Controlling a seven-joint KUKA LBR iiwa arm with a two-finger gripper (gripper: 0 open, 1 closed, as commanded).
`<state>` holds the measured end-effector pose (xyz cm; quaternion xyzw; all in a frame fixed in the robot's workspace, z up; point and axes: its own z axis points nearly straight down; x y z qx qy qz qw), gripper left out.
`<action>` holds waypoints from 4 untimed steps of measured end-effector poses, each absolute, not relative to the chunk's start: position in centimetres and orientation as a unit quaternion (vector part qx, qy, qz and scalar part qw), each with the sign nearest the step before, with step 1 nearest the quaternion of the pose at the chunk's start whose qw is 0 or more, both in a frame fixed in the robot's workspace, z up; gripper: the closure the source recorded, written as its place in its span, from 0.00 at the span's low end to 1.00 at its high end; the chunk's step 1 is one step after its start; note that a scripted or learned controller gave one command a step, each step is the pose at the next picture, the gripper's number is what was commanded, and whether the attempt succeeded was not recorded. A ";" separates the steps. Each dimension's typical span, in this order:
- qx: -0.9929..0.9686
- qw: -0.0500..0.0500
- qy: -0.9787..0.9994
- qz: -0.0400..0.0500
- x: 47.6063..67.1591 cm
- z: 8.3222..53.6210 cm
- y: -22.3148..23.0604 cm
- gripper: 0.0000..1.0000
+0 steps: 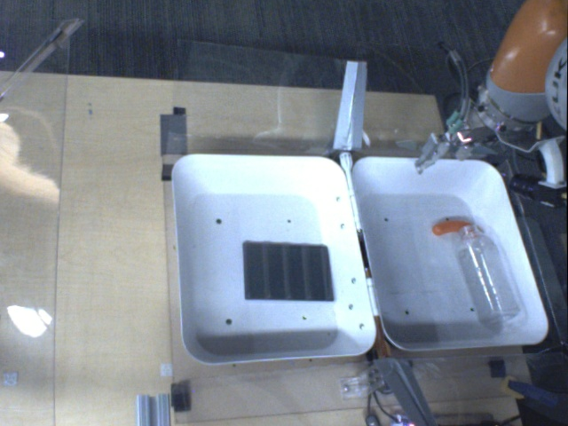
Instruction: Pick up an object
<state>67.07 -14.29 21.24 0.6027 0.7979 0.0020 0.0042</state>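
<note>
Likely light, slick, crushable: clear bottle (pixel 486 278) lying below gripper (pixel 437 152); best taking mid-body; gripper state unclear.

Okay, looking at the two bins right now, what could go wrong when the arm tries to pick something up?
The clear plastic bottle with an orange cap is round and lying on its side, so it may roll or slip out of a pinch. It rests near the right white bin's right wall, which may crowd the end effector. The dark ribbed rectangular pad lies flat in the left white bin, offering little edge to grab.
</note>
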 end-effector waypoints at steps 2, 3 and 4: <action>0.522 0.005 0.853 0.002 62.7 8.8 -18.1 0.00; 0.485 0.005 0.875 0.002 62.9 8.9 -19.2 0.00; 0.429 0.005 0.903 0.002 61.3 8.9 -17.5 0.00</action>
